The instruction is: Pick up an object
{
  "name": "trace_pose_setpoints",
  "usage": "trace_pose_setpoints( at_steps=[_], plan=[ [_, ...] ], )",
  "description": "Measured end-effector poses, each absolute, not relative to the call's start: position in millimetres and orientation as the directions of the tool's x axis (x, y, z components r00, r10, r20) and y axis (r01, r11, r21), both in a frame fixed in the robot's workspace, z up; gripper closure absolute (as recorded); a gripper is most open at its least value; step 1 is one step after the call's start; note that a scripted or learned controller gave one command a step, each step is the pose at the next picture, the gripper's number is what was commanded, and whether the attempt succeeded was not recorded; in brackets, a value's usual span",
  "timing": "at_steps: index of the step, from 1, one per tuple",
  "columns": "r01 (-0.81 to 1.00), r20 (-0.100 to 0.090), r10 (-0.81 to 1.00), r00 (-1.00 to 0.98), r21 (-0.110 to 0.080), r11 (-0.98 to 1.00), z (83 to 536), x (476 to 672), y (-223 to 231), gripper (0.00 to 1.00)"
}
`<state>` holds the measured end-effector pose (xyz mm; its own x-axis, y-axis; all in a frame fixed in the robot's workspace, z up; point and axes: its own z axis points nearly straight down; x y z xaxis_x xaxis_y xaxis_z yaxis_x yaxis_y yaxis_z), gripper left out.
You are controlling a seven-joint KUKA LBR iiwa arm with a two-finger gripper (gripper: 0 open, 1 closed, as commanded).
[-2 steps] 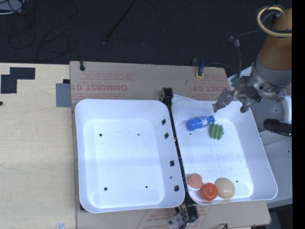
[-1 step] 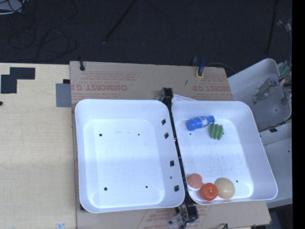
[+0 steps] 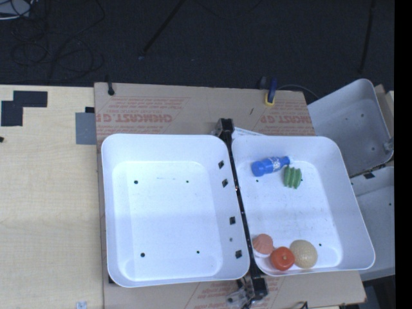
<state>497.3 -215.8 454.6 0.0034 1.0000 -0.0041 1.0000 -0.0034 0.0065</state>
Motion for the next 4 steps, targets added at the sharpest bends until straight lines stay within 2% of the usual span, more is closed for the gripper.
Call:
trace_pose_setpoints(
  at_steps=[1,2,3,4],
  plan=[
    [1.000,-0.004,1.000,-0.001,0.008,0.001,544,483.8,-214,0.00],
    [1.000,-0.001,1.000,-0.005,-0.003,0.005,547,485.3,-214,1.00],
    [1.000,0.002,1.000,-0.004,-0.003,0.004,537,475.8,-171,1.00],
    [1.000,0.001,1.000,-0.003,-0.003,0.003,538,476.2,-138,1.00]
  ],
)
